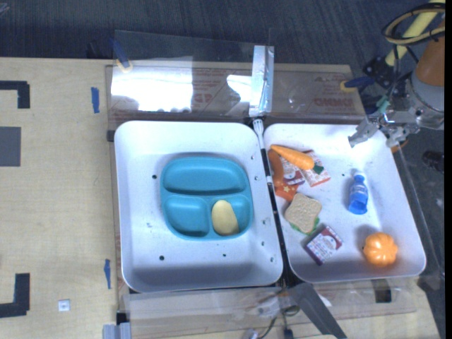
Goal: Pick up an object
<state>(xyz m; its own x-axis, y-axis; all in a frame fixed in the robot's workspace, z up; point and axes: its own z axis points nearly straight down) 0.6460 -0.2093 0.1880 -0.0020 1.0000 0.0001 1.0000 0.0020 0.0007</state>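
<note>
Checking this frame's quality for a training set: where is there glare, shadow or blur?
In the camera view, strong glare whitens the clear plastic sheet behind the left white bin; the teal divided tray and orange toy carrot are evenly lit with soft shadows; the gripper at the right bin's far corner looks slightly blurred.

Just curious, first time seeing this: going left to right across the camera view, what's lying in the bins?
Blue tray → yellow potato → sandwich → blue bottle → orange pumpkin.
</note>
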